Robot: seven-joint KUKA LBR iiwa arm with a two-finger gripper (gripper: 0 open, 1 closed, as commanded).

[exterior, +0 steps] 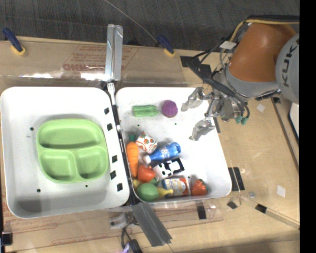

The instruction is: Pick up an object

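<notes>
Your gripper [197, 115] hangs over the upper right part of the right bin [213, 157], its fingers spread wide and nothing between them; one finger [191, 100] sits toward the far wall, the other [200, 129] lower down, with bare white floor under both.

The task leaves the choice to you, so weigh the candidates. The purple ball [170, 108] lies nearest, just left of the gripper and apart from everything but the green pickle-like piece [145, 110] beside it; it looks like light toy plastic, stiff enough to squeeze, but round and probably slick, so close on its widest girth or it may squirt out. The green piece is long and lies crosswise; I judge it the safer grip, taken across its short width at the middle.

The rest are heaped along the bin's left and near walls: an orange carrot [132, 157], a blue bottle [165, 152], a green round fruit [147, 192], a red piece [198, 186] and others touching one another; all look light and rigid, yet a grasp there risks catching a neighbour or the wall. The left bin [10, 141] holds a green divided tray [71, 150]; wide and flat, it gives your fingers little but a thin rim.
</notes>
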